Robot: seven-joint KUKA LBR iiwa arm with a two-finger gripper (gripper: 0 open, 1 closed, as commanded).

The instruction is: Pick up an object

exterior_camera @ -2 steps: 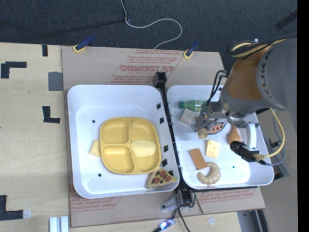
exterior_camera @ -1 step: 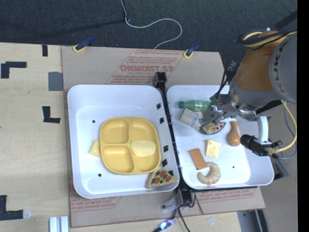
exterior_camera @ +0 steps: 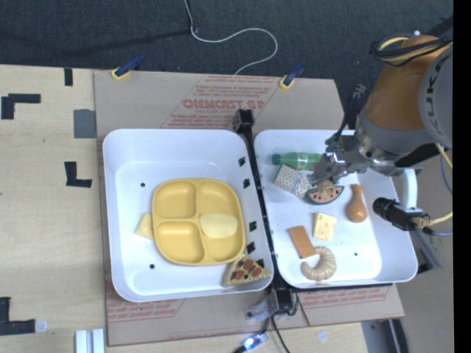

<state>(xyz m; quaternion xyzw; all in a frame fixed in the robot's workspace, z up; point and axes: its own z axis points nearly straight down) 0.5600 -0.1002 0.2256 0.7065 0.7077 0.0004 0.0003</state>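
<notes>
Camera view: the left bin (exterior_camera: 121, 197) carries a yellow divided plate (exterior_camera: 197, 220); the right bin (exterior_camera: 394, 267) holds smaller toy foods. The gripper (exterior_camera: 324, 173) hangs low over a watermelon slice (exterior_camera: 324, 193), beside a green bottle (exterior_camera: 298, 159); its opening I cannot tell.

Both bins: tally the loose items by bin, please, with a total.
Left bin: 4 — yellow divided plate, pale round piece on it, yellow wedge, pizza slice.
Right bin: 7 — green bottle, patterned packet, watermelon slice, brown drumstick, cheese, orange block, croissant.
Total: 11
</notes>
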